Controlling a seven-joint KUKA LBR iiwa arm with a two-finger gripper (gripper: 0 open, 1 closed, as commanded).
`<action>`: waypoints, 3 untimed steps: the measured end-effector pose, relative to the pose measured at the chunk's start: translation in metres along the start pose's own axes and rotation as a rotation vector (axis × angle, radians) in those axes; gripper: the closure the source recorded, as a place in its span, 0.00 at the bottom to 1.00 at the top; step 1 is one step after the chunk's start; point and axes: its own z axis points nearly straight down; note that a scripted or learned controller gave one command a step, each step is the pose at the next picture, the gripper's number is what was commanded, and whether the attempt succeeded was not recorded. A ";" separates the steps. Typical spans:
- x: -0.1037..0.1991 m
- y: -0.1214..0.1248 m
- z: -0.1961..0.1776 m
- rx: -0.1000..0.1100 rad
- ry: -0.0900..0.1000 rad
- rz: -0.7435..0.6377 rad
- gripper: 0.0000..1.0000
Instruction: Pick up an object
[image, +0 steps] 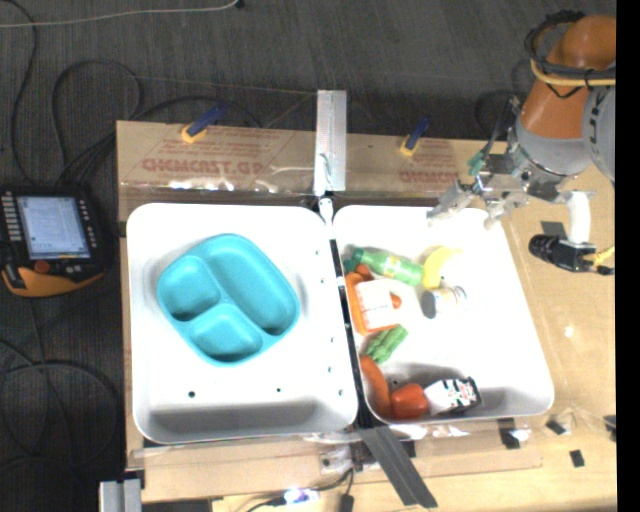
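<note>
Left bin (160, 395) sitting lower left of frame, holding blue divided plate (228, 297). Right bin (520, 345) lying lower centre-right, carrying pickable objects clustered along its left side: orange-white pouch (375, 305), green bottle (388, 265), black-white toy (450, 394), red tomato (407, 401), banana (437, 265), green pepper (384, 343). My gripper (475, 195) hovering upper right, above right bin's top rim, fingers spreading open, gripping nothing. Black tablet (47, 232) resting far left.
</note>
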 end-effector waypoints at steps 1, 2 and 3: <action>-0.007 -0.008 0.121 -0.030 -0.006 -0.019 0.00; -0.005 -0.021 0.131 -0.049 -0.005 0.000 0.00; -0.003 -0.019 0.118 -0.054 -0.003 -0.002 1.00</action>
